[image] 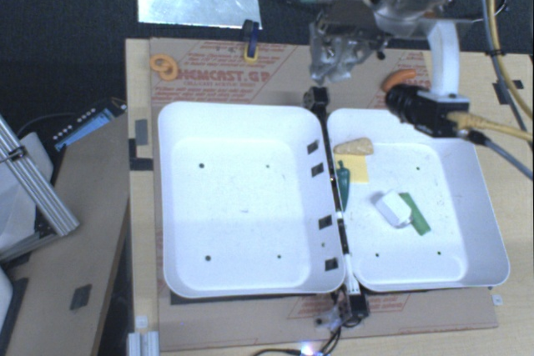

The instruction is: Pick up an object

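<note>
I see two white bins side by side on the counter (209, 62); the left bin (242, 200) has a lot of open floor, with its walls all around; the right bin (417, 213) holds all the small things, and they sit near the wall the two bins share. A tan lump (354, 147) lies near the top of the right bin; a yellow square (356, 171) sits just below it; a thin green piece (342, 179) lies along the middle wall; a white block (392, 209) touches a green strip (415, 213) near the middle of the bin floor. My hand (334, 62) hangs above the top edge where the bins meet, over the brown board; I cannot tell how far open it is; I see nothing in it.
</note>
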Motion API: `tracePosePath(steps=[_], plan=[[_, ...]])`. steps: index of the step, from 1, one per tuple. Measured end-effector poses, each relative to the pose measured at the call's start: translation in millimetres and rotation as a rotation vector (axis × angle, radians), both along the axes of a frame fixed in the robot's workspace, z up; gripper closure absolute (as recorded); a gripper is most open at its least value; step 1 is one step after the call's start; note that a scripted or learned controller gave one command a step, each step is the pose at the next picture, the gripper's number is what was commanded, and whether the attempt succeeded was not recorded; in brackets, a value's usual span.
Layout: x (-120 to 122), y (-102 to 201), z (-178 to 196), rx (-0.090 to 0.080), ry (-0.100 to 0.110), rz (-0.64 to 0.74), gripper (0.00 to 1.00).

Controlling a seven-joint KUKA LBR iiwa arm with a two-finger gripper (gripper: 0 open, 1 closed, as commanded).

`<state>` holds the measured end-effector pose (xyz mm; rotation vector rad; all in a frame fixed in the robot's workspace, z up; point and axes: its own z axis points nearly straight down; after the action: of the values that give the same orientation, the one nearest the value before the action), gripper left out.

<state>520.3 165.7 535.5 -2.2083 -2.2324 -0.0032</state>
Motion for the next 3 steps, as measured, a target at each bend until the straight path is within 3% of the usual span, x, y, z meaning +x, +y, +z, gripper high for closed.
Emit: tracePosePath(steps=[1, 2, 3], plan=[[104, -18, -2, -0.004, -0.004, -0.013, 1.00], [150, -86, -1, -0.005, -0.003, -0.017, 1.00], [43, -45, 1, 0.001, 0.000, -0.001, 1.00]])
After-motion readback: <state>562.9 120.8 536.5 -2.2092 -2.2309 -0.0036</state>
